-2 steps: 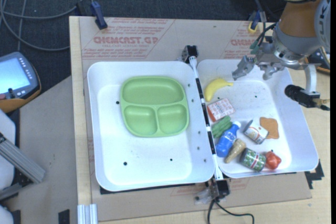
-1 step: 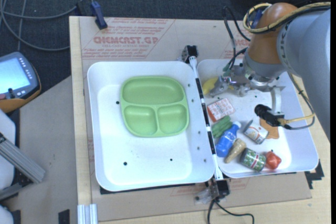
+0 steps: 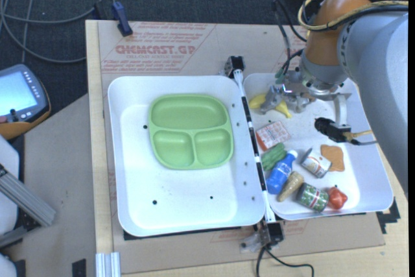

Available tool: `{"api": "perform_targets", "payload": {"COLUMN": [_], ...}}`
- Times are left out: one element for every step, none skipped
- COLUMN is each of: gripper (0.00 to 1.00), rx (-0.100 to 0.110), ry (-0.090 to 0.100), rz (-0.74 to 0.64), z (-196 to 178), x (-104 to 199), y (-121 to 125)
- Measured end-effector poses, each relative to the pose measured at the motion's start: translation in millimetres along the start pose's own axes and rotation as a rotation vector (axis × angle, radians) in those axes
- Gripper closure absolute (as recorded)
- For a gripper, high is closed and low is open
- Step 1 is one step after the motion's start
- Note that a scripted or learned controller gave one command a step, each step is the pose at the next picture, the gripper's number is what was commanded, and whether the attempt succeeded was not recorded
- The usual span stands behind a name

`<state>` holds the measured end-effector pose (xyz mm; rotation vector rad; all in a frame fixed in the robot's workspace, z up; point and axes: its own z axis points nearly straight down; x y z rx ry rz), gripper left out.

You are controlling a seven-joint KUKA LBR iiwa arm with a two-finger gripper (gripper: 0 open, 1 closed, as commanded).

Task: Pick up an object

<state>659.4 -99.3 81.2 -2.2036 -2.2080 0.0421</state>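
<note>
Nearest, cans and a blue bottle (image 3: 281,171) crowd the right bin (image 3: 375,194) — loose pickings. Beyond, the gripper (image 3: 283,98) hangs low over a yellow banana (image 3: 271,104), likely its target — whether it is grasped, I cannot tell.

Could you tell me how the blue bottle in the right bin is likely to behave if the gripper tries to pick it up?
The blue bottle lies on its side, so its rounded body would probably roll if nudged. It looks like smooth plastic, likely light and a bit slippery. The green item and the cone lie close beside it, so they may shift too.
</note>
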Motion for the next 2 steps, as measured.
{"api": "perform_targets", "payload": {"gripper": [1.0, 1.0], "rx": [-0.003, -0.036], "ry": [0.003, 0.005], "rz": [0.0, 0.0], "z": [-9, -104], "x": [2, 63], "y": [0, -32]}}
